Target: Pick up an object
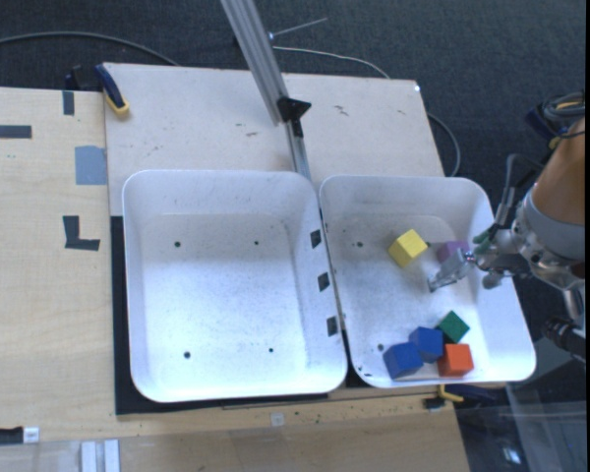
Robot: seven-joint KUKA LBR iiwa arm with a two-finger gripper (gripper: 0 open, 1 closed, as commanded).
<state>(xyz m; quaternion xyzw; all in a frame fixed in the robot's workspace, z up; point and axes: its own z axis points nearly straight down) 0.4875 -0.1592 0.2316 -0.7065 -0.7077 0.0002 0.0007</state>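
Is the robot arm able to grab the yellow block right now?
Probably yes. The yellow block sits alone in the right bin, with open floor around it, and the end effector hangs just beside it. Nothing lies between them.

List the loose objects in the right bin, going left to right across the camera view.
Blue block → yellow block → second blue block → orange block. The green block's span overlaps the orange's, so I leave it unplaced.
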